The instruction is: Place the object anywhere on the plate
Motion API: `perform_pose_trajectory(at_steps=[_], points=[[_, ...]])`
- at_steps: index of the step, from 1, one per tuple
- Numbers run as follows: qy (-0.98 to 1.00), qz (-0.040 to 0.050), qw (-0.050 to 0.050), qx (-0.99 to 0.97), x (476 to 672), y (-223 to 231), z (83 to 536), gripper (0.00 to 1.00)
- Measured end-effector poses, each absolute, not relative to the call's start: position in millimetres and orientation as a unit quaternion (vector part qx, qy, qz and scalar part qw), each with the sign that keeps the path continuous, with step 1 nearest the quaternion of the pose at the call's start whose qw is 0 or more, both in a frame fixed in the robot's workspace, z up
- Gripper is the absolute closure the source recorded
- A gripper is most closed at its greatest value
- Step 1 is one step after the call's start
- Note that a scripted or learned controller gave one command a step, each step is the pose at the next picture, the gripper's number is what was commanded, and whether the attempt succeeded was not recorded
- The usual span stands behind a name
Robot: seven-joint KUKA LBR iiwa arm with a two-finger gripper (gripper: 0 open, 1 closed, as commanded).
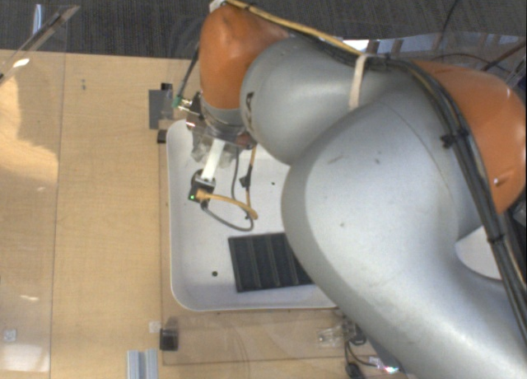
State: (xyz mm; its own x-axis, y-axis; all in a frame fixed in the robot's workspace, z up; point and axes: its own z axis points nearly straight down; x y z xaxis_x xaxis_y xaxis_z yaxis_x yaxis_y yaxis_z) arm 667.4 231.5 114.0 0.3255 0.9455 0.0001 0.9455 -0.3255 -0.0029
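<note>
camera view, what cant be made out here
- claw: camera view, tucked under the wrist; whether it holds anything cannot be told.
- black ribbed slab: camera view, its right end is hidden under the arm.
- left bin: camera view, right side covered by the arm.
- pale curved patch: camera view, mostly behind the arm; plate or bin, cannot tell.

One grey-and-orange arm [387, 204] reaches in from 3 o'clock. There is one white bin [177, 283] in plain view. In it lie one black ribbed slab [259, 264] toward 6 o'clock and one small dark speck [215, 273] just beside it. One small black block [169, 338] sits on the one bench [82, 204] at 7 o'clock.
</note>
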Motion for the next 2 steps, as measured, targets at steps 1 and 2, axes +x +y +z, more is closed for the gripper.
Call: perform_pose_trajectory(at_steps=[1, 2], points=[[-0.685, -0.0084, -0.003, -0.728, 608.6, 187, 93, 1.0], [-0.772, -0.0033, -0.001, -0.636, 607.5, 236, 242, 1.0]])
